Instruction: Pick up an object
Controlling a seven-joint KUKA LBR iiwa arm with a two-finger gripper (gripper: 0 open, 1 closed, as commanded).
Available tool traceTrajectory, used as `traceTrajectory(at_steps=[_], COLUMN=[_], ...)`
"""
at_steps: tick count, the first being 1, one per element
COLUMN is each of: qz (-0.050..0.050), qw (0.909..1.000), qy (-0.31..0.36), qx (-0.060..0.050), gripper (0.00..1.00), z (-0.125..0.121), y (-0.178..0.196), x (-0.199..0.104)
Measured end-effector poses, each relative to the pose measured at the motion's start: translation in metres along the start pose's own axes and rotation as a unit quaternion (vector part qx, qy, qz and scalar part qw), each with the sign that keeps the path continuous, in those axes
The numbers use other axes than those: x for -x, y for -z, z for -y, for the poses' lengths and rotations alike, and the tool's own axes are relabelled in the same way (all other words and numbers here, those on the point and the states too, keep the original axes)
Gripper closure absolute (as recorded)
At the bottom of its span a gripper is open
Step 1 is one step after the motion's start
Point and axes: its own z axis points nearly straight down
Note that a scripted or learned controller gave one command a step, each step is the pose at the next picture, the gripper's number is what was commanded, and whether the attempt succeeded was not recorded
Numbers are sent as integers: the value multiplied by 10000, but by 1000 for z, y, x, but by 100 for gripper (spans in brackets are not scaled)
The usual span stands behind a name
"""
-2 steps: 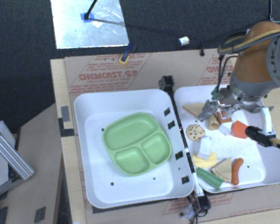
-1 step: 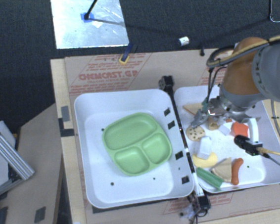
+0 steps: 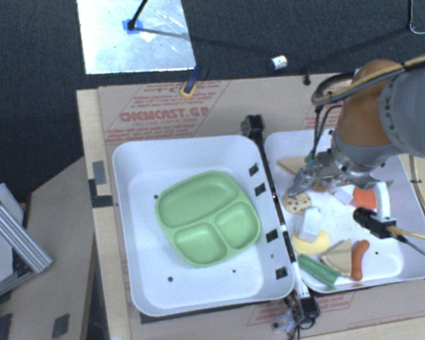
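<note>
The claw (image 3: pixel 303 187) hung low in the right bin (image 3: pixel 415 269), just above a speckled round cookie (image 3: pixel 297 202) among scattered toy foods, its grip impossible to tell, while the green divided plate (image 3: pixel 208 217) lay in the left bin (image 3: pixel 137 211).

Single fixed camera overhead; slanted downward; both bins (image 3: pixel 195 148) visible

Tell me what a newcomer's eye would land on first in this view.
The green divided plate stands out first, lying alone in the left white bin. Next comes the grey arm with its orange band, reaching from the right over the right bin, its gripper low above a heap of toy food: a cookie, a sausage, a green piece.
</note>
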Motion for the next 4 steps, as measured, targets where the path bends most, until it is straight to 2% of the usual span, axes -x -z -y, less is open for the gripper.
traceTrajectory(at_steps=[1, 3, 4], qz=[6, 5, 2], qw=[10000, 10000, 10000], qy=[1, 20, 22], qx=[20, 20, 11], gripper=[100, 100, 100], z=[-1, -3, -4], y=[11, 99, 122], x=[0, 7, 7])
